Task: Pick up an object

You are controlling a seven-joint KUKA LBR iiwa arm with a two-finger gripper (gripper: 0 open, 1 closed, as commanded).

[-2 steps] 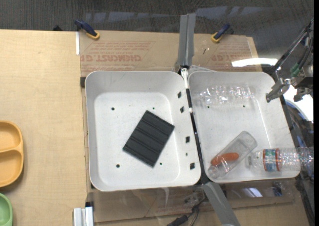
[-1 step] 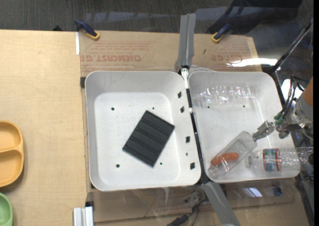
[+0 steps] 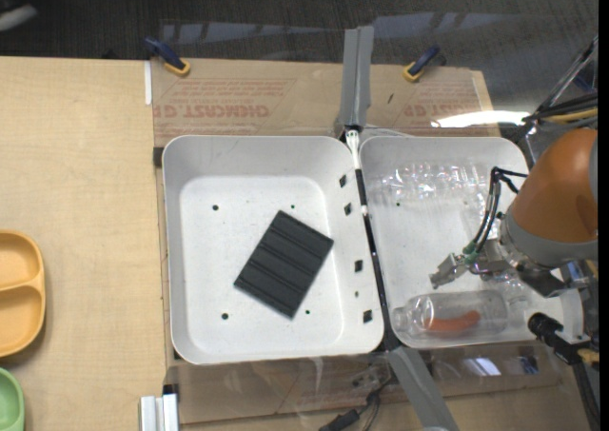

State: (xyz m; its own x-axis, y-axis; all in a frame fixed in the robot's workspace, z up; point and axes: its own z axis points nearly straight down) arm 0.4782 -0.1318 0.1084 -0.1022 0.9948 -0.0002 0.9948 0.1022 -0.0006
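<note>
A clear bottle [image 3: 457, 315] with something orange inside lies at the right bin's [image 3: 419, 148] near wall. Just above it the gripper [image 3: 455, 269] hovers; its spread cannot be told. Being smooth and round, the bottle could be nudged away or slip during closing.

I see the bench [image 3: 76, 153] as a pale wood surface, with a brown cardboard sheet [image 3: 285, 101] laid across its far side and clamped at the far edge. Two white bins rest side by side on it: the left bin [image 3: 186, 258] and the right bin [image 3: 381, 167]. At the bench's left edge sits an orange divided tray [image 3: 19, 291], with a green dish [image 3: 8, 401] at the near-left corner.
</note>
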